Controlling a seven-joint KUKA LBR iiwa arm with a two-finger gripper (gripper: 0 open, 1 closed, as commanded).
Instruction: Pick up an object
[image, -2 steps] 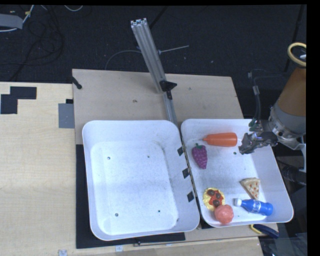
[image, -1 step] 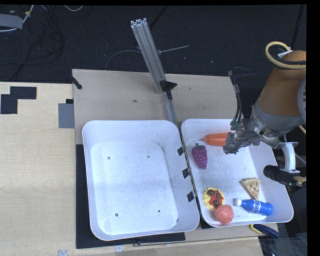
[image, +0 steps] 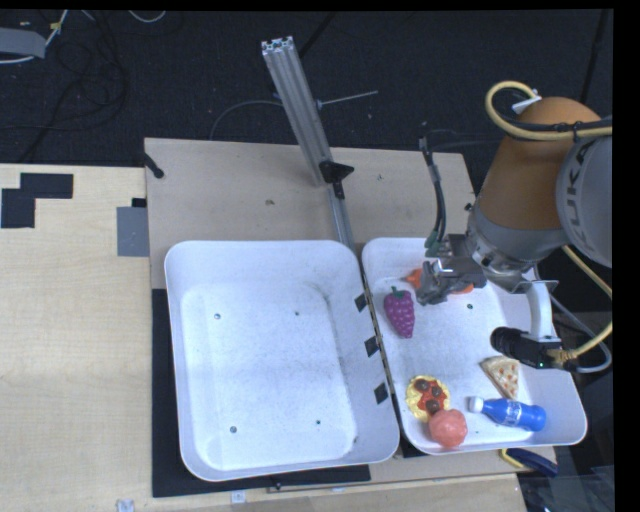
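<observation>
The right bin (image: 560, 425) holds several toy foods. A purple grape bunch (image: 401, 312) lies near its left wall. An orange piece (image: 414, 277) sits at the bin's far end, partly hidden by my gripper (image: 433, 290), which hangs low just right of the grapes and over that orange piece. A yellow piece with red dots (image: 427, 395) and a pink-red ball (image: 449, 428) lie at the near end. A blue bottle (image: 511, 412) and a pizza slice (image: 503, 376) lie near the right wall. I see nothing between the fingers.
The left bin (image: 200, 270) stands beside the right one, with black clips (image: 371, 346) along the shared wall. A metal bar (image: 305, 110) slants up from the bench behind the bins. A black part (image: 520, 346) on the arm hangs over the right bin.
</observation>
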